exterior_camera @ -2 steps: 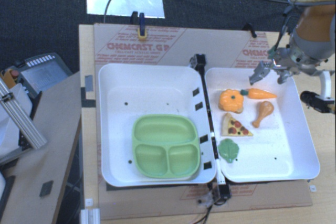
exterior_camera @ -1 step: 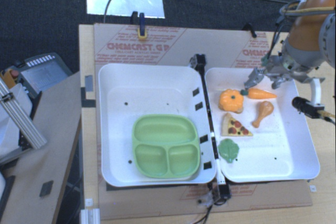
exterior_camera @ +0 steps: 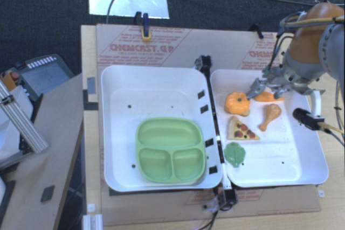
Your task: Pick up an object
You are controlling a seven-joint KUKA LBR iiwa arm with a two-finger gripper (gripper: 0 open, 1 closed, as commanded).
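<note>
The arm bends down from the right over the right bin (exterior_camera: 307, 169), its claw (exterior_camera: 268, 88) spread wide just above the carrot (exterior_camera: 264, 97), beside the pumpkin (exterior_camera: 237, 103).

Orange piece (exterior_camera: 265, 97), perhaps carrot, under gripper (exterior_camera: 268, 87)

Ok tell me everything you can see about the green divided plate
The green divided plate is pale lime and looks like smooth plastic. It is a rounded rectangle with one long compartment across the far side and two smaller ones nearer the camera. It lies flat and upright in the left bin, toward its near right corner.
</note>
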